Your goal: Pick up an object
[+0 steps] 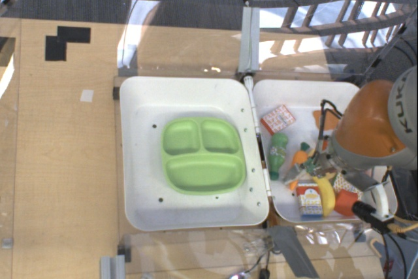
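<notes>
The right bin (297, 98) holds several small objects: a red and white patterned box (277, 119), a green bottle (277, 153), a small orange piece (300, 157), a yellow banana (326, 195), a red and white carton (309, 199) and a red item (346, 201). My arm, with its orange band (369, 124), reaches in from the right and hangs over the right half of that bin. The gripper (321, 165) sits low among the objects, just above the banana and beside the orange piece. Its tips are hidden in the clutter.
The left bin (140, 140) holds a green divided plate (202, 155) at its middle. A metal divider (249, 42) runs between the bins at the back. Cables trail at the right edge. Bare wooden bench lies to the left.
</notes>
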`<state>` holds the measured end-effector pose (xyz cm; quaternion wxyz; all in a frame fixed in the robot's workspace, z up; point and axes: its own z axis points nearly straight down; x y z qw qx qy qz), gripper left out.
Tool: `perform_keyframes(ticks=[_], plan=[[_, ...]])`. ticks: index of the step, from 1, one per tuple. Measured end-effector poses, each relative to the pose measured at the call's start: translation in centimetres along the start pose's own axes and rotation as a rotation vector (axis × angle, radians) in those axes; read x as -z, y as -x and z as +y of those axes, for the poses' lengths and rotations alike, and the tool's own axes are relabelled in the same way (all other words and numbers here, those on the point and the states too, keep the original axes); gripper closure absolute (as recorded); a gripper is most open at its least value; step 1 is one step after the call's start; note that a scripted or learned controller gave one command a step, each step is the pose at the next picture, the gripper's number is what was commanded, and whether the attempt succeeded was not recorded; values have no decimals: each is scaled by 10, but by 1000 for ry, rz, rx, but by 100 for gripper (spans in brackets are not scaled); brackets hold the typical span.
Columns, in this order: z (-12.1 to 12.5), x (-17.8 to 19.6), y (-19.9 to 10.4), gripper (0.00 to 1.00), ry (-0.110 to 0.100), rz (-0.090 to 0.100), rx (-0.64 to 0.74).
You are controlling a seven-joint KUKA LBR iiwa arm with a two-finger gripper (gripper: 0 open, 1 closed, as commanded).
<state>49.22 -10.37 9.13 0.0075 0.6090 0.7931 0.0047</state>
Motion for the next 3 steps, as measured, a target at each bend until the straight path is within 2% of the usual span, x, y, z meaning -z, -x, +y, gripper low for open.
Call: perform_keyframes(ticks=[1, 2, 3], plan=[[4, 12, -1, 100, 8, 0, 2], [78, 94, -46, 100, -10, 5, 29], [98, 130, -38, 100, -13, 3, -347]])
